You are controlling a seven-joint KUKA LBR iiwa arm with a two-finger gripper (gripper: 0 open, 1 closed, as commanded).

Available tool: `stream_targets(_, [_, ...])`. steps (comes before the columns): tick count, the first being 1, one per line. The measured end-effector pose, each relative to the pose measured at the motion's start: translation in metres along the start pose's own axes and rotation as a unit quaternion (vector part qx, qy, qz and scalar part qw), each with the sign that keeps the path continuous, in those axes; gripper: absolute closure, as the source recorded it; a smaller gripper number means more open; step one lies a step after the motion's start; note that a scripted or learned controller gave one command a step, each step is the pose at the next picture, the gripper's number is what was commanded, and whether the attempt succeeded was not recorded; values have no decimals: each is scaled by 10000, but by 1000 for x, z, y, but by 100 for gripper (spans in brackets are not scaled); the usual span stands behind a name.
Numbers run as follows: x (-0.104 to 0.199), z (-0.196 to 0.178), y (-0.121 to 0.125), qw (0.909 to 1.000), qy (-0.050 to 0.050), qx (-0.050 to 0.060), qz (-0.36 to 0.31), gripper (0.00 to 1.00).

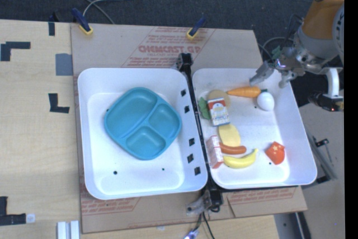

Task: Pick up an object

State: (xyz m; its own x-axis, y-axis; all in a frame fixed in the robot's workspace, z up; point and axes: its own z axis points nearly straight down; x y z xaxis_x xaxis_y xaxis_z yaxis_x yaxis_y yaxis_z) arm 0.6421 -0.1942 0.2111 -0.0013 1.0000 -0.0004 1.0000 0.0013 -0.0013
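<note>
While the fingers (pixel 274 74) hang spread apart and empty over the far right corner of the right bin (pixel 296 120), a carrot (pixel 244 92) and an egg (pixel 265 101) lie just below them, the egg touching the carrot's tip. Nearer the left wall lie a small carton (pixel 218 111), a yellow slice (pixel 229 135), a sausage (pixel 232 149) and a banana (pixel 240 160), with a red piece (pixel 274 152) to the right. A blue tray (pixel 143 122) sits in the left bin (pixel 92 120).

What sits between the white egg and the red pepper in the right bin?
In the camera view, only bare bin floor lies between the white egg and the red pepper; nothing sits on that stretch.
</note>
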Motion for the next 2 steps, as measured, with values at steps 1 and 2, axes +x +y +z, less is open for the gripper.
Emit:
stream_targets(1, [77, 125, 27, 10000, 2, 4, -1, 0])
stream_targets(2, [77, 125, 27, 10000, -2, 4, -4, 0])
